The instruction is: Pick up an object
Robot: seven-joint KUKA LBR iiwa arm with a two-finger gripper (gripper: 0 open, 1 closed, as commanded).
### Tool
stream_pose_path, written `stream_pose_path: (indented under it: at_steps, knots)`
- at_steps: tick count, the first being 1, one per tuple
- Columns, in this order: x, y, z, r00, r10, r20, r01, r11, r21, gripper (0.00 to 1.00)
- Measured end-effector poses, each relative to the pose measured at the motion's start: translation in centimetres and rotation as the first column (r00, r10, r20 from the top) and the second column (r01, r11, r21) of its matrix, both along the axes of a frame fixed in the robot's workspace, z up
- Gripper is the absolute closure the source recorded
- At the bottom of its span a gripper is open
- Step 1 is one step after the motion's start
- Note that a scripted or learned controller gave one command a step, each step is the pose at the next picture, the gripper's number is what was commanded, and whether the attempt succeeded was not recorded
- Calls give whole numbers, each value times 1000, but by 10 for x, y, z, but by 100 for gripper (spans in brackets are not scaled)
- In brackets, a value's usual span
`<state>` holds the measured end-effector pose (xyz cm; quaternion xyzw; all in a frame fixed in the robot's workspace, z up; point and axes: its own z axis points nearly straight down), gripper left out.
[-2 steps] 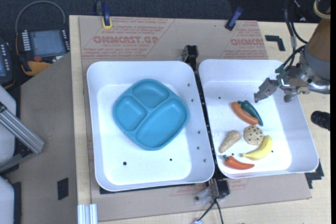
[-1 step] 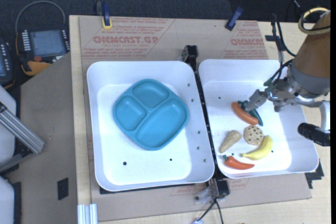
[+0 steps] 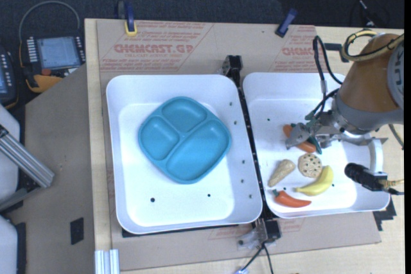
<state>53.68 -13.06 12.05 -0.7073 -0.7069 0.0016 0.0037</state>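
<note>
Right now the gripper (image 3: 307,137) sits low in the right bin (image 3: 257,138), at the orange carrot-like piece (image 3: 297,133) near the bin's middle. Whether the fingers are released or clenched on that piece I cannot tell; the wrist and dark hardware cover them from above.

4 other pieces lie just below: a tan cone (image 3: 282,171), a round cookie (image 3: 310,165), a banana (image 3: 318,183) and a red pepper (image 3: 292,199). The cookie is just beside the gripper, and the banana touches or nearly touches the cookie.

To do this step well, I judge the fingers should straddle the orange piece across its narrow side, settle fully before closing, then rise straight up so the cookie is not dragged along. A slanted lift risks nudging the cluster.

The left bin (image 3: 122,157) holds 1 blue divided plate (image 3: 184,138), well apart from the work.
</note>
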Motion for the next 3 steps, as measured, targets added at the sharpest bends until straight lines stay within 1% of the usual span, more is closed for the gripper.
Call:
stream_pose_path:
  at_steps: [1,2,3]
  knots:
    - [2,-1,14,1000,-1,9,1,1000,-3,100]
    - [3,7,61,1000,3,14,-3,1000,-5,100]
    - [0,7,105,1000,2,14,-2,1000,-5,100]
